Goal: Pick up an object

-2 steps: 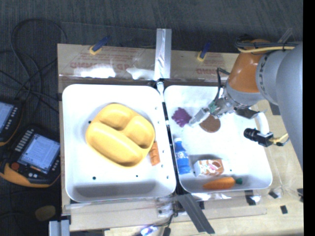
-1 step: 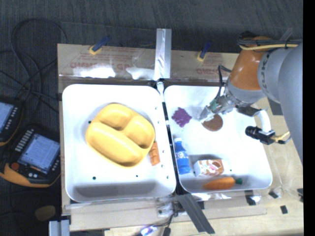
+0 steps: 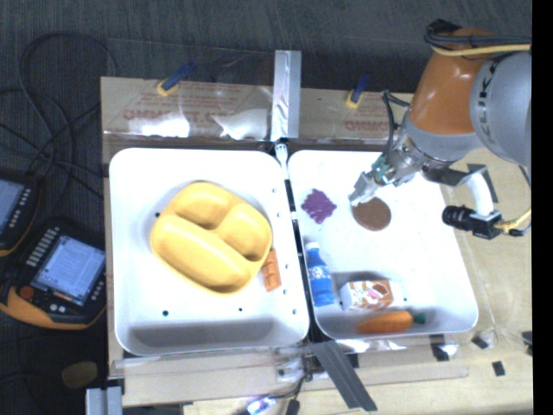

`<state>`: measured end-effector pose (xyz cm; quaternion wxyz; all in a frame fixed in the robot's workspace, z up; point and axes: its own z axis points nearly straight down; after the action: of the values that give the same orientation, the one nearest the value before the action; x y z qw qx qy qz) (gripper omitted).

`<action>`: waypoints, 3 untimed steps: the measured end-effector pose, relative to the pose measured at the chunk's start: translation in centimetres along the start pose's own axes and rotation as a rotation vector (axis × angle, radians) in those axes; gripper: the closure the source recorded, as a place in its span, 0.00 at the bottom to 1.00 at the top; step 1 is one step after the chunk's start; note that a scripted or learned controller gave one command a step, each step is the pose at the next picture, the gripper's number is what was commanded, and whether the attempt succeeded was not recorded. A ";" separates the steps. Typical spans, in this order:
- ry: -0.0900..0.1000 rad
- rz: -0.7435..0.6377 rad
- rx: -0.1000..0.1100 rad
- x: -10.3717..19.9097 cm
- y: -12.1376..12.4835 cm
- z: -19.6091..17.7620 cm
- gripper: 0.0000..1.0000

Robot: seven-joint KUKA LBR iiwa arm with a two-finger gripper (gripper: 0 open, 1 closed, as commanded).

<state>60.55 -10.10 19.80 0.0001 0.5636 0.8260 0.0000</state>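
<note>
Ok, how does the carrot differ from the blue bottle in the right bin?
The carrot is orange and lies across the bin along its near wall; the blue bottle is blue with a white cap and lies lengthwise against the divider. The carrot touches the small carton; the bottle lies just left of it. Both lie flat, far from the tool.

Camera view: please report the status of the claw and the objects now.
Claw above right bin, beside brown disc. Nothing seen gripped. Purple piece lies nearby.
</note>
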 end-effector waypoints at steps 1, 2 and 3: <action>0.000 0.000 0.001 0.0 0.0 0.0 0.00; -0.009 -0.002 -0.011 -5.9 -1.3 9.9 0.00; -0.012 -0.034 -0.014 -8.8 -0.4 10.4 0.00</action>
<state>63.32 -18.42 9.36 0.0091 0.5496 0.8354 0.0024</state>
